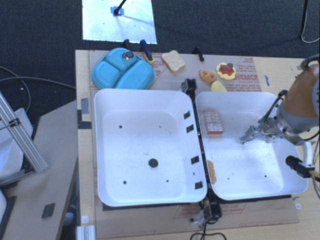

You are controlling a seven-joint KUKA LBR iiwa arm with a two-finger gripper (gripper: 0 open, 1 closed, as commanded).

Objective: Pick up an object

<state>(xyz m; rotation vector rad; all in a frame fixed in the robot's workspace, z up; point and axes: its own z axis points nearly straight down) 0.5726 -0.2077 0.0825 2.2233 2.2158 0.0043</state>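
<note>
Camera view puts us over two shallow white plastic bins: the left one (145, 109) and the right one (240, 176). The grey arm with its orange band (302, 96) leans in, two-finger gripper (246, 138) low over the right bin's floor, nothing in it. We judge this the approach: the small red-and-white box (213, 122) lies nearby, calling for a short reach left.

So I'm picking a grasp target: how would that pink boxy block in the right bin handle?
The pink block looks stiff and flat-sided, so probably easy to pinch. It lies flat, so rolling seems unlikely. It may slide on the bin's smooth floor.
</note>
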